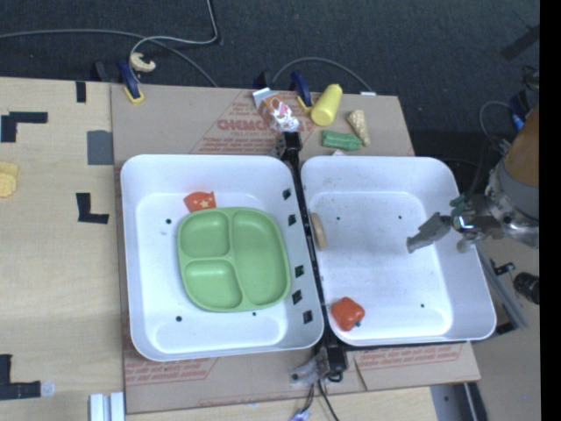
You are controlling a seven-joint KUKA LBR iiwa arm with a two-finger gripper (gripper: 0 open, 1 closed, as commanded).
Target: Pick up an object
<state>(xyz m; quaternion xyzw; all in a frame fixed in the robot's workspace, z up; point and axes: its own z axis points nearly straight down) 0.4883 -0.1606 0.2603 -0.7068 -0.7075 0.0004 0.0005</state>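
Desk [53, 261] first, since it carries everything: two white bins sit side by side on cardboard, and I reach in from the right. The left bin [145, 235] holds a green divided plate [234, 259], the biggest thing in play, with a small orange-red packet [200, 202] just beyond its far-left edge. The right bin [438, 182] is the one I hang over, with my jaws [429, 232] above its right half; one grey finger slants down toward the bin floor, and whether my jaws stand apart or together I cannot tell from this slant. Nothing shows between them, so I judge that I am at the approach step, with no grasp made. The nearest candidate in my bin is a small red-orange object [347, 313] near the front-left corner, well apart from me. A thin tan piece [319, 232] lies against the left wall by the divider, harder to get at. My next move, as I judge it, calls for travelling left and toward the front, centring over the red-orange object, descending close to the floor and closing on it squarely. Beyond the bins lie a yellow bottle-like item [327, 103] and a green piece [341, 140], out of my concern.
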